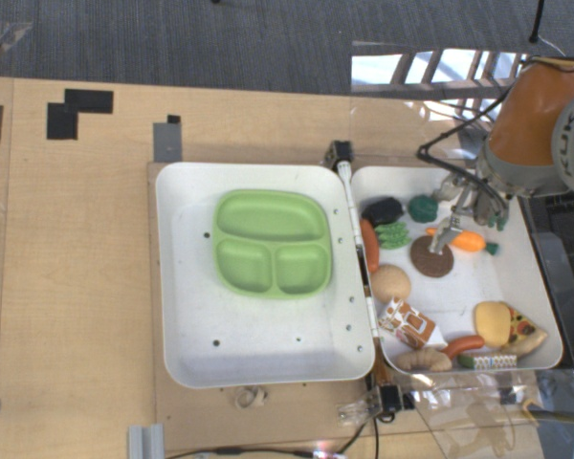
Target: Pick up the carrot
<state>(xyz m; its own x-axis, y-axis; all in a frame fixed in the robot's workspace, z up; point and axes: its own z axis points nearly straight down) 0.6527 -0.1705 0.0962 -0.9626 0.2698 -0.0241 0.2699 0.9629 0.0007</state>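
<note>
Pincer [447, 234] grip unclear, touching carrot [467, 242], brown disc [430, 256] and green toy [423, 207] close by

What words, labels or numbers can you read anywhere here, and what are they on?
No text can be read.
Small carton in the right bin: red and white print, too blurred to read.
Black marks on the bench: plain shapes, not letters.
Green tray, carrot: no print seen.
</note>
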